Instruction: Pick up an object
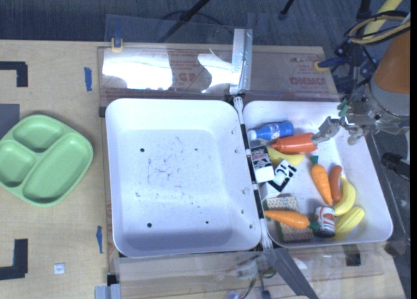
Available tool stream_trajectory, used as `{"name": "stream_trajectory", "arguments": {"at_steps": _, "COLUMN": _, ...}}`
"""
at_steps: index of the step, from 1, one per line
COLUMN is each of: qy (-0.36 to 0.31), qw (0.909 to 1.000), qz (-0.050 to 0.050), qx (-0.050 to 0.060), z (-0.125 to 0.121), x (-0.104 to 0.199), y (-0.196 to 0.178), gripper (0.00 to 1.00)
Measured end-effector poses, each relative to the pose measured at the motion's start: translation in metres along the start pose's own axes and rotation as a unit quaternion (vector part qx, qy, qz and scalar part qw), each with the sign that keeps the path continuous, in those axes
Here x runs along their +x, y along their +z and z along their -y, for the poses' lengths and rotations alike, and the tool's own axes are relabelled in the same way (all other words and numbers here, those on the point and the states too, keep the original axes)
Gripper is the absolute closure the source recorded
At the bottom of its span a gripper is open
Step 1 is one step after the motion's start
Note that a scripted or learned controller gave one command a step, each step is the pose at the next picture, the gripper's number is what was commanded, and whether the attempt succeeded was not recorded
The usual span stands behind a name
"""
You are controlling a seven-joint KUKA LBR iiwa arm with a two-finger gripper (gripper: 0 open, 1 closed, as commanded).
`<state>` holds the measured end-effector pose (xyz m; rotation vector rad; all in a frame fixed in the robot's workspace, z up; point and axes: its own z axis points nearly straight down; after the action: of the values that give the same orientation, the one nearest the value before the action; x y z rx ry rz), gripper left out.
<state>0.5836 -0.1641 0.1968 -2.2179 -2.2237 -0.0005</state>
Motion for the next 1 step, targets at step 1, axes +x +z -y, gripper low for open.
{"name": "stream_trajectory", "arguments": {"at_steps": 1, "qy": -0.054, "qw": 0.9985, "qz": 0.001, "qx": -0.002, "z": 0.0157, "x": 0.0044, "y": 0.1059, "gripper": 0.0}}
